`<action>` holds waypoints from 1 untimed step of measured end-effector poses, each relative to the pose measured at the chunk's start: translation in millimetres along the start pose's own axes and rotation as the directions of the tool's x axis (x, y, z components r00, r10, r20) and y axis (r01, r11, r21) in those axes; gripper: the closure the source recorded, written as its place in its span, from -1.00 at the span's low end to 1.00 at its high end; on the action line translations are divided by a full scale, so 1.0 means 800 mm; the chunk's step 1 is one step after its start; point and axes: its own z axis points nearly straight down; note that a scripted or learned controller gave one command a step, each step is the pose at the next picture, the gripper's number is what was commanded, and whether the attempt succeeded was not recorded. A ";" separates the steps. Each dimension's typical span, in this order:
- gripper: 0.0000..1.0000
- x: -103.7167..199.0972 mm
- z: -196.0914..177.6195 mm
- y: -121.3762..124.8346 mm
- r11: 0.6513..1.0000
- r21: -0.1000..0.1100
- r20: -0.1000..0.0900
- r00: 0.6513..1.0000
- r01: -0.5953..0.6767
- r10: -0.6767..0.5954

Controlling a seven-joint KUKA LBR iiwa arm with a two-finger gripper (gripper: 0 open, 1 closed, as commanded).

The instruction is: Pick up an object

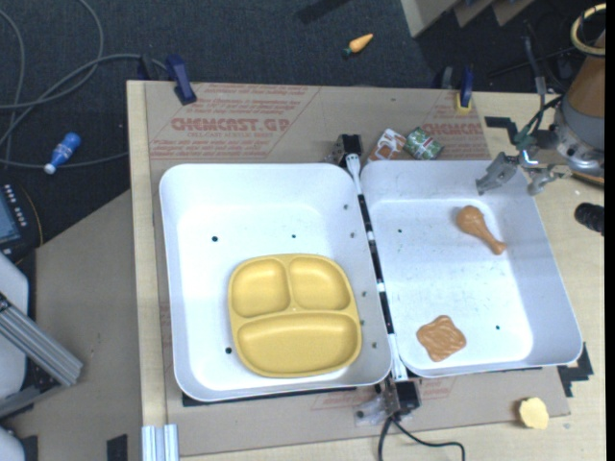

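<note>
A tan toy drumstick lies in the right white bin, toward its far side. A flat brown toy piece rests near that bin's front edge. In the left white bin sits a yellow divided plate. My gripper hangs over the far right corner of the right bin, up and to the right of the drumstick and apart from it. It is open, with nothing between its two grey fingers. The grey arm reaches in from the right.
Small crumpled packets lie on the bench behind the bins. A yellow lump sits at the bench's front right corner. Blue clamps hold the board's far edge. A blue bottle and an orange bit lie on the floor.
</note>
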 end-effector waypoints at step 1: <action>-1.00 0.040 0.116 0.007 1.000 0.021 -0.011 1.000 0.004 -0.004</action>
